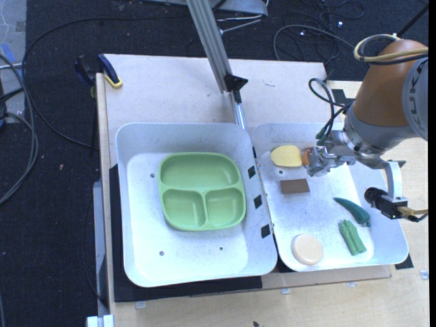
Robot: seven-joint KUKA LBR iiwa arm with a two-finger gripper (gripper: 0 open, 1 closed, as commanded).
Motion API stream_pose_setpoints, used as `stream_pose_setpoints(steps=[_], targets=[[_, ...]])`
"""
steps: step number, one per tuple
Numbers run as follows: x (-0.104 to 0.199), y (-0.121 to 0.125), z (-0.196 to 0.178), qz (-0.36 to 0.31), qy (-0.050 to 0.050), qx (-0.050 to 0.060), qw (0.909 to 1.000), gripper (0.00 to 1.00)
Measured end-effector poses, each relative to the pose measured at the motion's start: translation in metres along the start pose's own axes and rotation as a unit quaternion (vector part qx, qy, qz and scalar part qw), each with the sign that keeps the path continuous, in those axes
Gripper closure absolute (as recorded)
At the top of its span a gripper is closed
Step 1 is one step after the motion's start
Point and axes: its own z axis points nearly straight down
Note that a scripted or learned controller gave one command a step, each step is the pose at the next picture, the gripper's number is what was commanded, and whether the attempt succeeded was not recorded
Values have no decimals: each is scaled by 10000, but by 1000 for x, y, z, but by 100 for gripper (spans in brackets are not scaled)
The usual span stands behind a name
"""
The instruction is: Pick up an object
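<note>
Cream disc (307,248) up front in right bin (381,251)
End effector (315,161) down beside yellow piece (286,156); can't tell grip state.

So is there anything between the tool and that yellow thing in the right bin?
Nothing visible. The tool sits just right of the yellow item, with a small orange bit at its tip on that side. The brown block lies below, off the line.

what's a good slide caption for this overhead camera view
Gripper poised beside a yellow piece in the right bin; green divided tray sits in the left bin.
</note>
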Motion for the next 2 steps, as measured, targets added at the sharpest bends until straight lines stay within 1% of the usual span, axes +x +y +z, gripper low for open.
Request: stream_pose_setpoints(steps=[1, 2], targets=[[46, 6, 1, -27, 12, 19, 10000, 100], [96, 19, -13, -33, 14, 9, 10000, 100]])
